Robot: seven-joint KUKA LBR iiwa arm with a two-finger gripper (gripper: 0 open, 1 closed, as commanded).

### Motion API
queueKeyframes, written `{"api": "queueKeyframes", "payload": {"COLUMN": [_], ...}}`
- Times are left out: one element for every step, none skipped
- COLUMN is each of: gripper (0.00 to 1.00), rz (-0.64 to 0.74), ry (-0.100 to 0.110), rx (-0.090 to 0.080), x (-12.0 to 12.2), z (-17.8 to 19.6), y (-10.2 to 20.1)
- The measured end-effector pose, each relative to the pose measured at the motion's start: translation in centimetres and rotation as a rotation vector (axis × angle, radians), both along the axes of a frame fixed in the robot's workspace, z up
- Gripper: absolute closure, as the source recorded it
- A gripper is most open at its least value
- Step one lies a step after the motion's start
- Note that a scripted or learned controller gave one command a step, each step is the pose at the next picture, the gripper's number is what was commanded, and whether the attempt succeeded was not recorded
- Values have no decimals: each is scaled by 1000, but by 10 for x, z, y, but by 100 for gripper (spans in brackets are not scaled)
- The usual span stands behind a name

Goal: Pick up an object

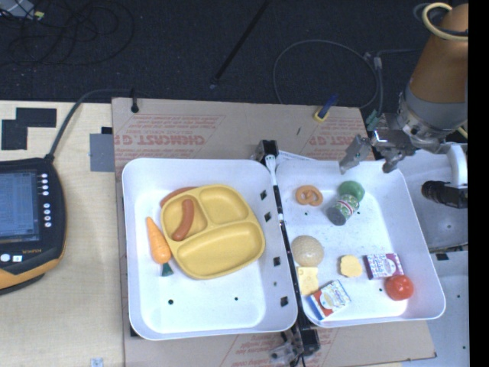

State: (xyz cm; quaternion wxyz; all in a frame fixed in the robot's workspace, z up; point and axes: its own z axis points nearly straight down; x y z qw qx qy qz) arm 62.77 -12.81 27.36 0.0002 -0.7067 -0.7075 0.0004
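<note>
Nearest the camera, in the right bin (428, 306), lie a small packet (331, 297) and a tomato (399, 287), with a purple-labelled carton (382, 265), a yellow cheese piece (351, 266) and a beige bun (307, 250) just behind them. Across the divider, the left bin (153, 312) holds a yellow tray (221, 235) with a sausage (184, 219) in one compartment and a carrot (158, 241) beside its left edge. Farther back in the right bin, a green-capped bottle (345, 202) lies tilted near a pretzel (309, 196). Above that bin's far right corner hangs the gripper (374, 156), its two fingers spread apart with nothing between them, clear of every item.
</note>
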Motion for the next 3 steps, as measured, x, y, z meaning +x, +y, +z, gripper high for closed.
{"api": "queueKeyframes", "payload": {"gripper": [0,0,100], "rz": [-3,-3,-6], "ry": [14,17,18], "rx": [2,1,4], "x": [7,13,13], "z": [-170,-188,-177], "y": [-43,1,0]}}
